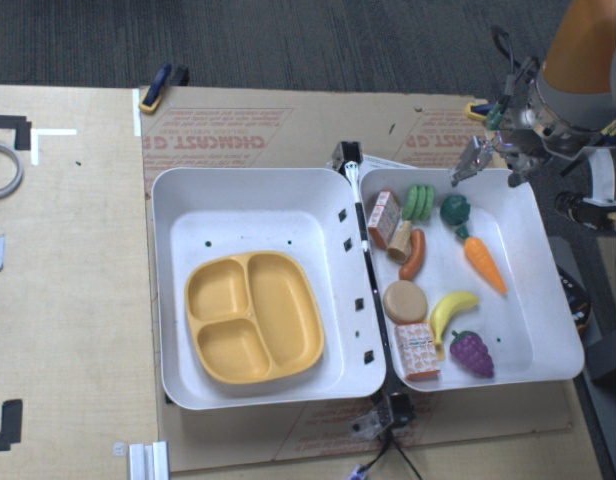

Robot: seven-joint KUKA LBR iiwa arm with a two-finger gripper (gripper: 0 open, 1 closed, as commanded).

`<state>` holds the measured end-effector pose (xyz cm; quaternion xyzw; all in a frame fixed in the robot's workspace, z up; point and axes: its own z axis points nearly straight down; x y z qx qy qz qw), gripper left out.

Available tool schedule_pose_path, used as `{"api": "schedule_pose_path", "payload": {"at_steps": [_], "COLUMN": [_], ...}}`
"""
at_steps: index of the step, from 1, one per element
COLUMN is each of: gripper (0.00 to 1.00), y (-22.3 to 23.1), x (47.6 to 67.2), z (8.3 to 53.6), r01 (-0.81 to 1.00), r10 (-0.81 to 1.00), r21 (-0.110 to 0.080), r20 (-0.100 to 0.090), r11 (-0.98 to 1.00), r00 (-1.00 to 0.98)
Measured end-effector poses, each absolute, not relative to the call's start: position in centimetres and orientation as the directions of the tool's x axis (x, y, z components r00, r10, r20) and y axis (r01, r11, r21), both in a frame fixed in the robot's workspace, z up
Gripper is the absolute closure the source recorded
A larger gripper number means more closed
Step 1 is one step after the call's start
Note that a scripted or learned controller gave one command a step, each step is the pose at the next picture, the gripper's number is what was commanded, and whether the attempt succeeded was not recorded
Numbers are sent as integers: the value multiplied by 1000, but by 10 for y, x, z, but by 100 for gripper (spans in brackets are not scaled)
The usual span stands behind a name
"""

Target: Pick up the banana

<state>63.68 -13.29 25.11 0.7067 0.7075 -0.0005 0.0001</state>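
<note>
Hovering gripper (485, 153), nothing held, banana (451, 311) apart.

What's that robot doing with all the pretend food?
The robot arm's gripper hangs over the far edge of the right bin, holding nothing. It's meant to pick up the banana, which lies near the front of that bin between a round bun and purple grapes, untouched. The left bin holds a yellow divided tray.
</note>
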Motion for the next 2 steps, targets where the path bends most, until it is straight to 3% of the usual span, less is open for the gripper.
{"api": "schedule_pose_path", "payload": {"at_steps": [1, 2], "gripper": [0, 0], "y": [-171, -124], "x": [567, 493], "z": [161, 134], "r01": [990, 997], "r10": [990, 997], "r21": [0, 0], "r20": [0, 0], "r11": [143, 78], "r00": [-143, -78]}}
